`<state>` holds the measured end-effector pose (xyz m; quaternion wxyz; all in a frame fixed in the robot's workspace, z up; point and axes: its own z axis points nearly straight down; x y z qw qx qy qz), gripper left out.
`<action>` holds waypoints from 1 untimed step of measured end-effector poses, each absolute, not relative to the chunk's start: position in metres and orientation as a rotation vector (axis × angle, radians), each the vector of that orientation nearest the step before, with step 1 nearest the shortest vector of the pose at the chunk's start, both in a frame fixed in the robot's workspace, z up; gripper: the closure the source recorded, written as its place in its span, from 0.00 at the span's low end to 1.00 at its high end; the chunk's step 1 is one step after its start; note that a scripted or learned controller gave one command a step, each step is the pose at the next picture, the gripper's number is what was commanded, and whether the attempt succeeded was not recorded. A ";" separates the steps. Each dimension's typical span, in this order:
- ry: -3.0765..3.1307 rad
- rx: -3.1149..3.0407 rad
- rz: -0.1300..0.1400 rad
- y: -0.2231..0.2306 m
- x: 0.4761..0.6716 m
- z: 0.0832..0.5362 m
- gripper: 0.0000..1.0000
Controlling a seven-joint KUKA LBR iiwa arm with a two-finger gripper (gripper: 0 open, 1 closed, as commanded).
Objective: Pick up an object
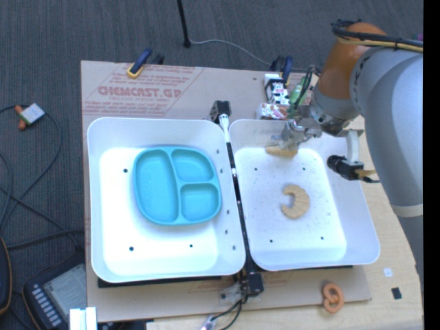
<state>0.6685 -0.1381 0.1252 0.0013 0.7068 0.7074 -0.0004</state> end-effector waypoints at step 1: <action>2.221 2.219 -0.002 -0.138 0.668 0.125 0.00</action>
